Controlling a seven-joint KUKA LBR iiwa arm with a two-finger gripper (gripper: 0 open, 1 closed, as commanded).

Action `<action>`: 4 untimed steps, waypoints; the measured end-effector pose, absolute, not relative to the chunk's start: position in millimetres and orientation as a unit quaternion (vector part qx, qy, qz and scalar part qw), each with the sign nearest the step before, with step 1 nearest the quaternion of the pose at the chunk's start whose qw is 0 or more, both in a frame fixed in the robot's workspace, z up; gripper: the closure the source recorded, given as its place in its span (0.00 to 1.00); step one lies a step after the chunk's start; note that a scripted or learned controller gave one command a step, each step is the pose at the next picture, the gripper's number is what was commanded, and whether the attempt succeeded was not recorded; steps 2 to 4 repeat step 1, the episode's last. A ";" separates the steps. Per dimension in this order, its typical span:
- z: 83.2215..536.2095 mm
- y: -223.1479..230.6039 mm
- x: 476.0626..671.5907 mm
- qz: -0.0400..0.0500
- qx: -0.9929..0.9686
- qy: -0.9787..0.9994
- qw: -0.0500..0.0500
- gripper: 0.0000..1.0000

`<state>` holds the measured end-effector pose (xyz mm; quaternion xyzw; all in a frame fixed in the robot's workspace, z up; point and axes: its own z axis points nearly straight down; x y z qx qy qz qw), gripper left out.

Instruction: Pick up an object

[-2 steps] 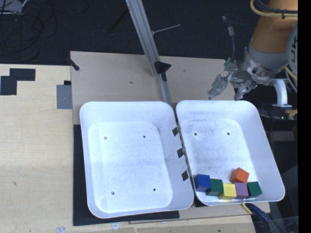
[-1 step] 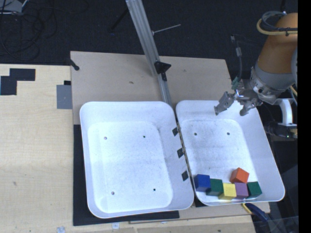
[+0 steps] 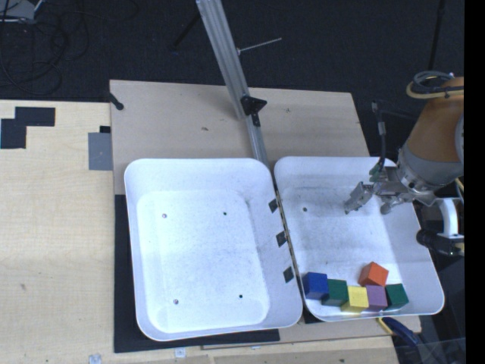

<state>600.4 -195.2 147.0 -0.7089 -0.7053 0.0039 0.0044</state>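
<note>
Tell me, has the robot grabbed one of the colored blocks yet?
Not yet. Done so far: the gripper is over the right bin, near its far side. Nothing shows between its fingers. Left to do: reach the blocks, which sit clustered at the bin's near edge: blue block, green block, yellow block, purple block, orange block and another green block. Then it must close on one and lift.

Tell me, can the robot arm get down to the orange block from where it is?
Probably yes. The orange block sits on top of the cluster at the right bin's near edge, nothing covering it. The gripper hangs over the same bin, with bare floor between them.
</note>
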 end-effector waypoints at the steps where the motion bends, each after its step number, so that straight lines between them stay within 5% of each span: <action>1: 88.6 -128.1 628.8 0.000 -0.705 -0.709 0.001 0.00; 4: 88.6 -128.1 628.8 0.000 -0.705 -0.709 0.001 0.00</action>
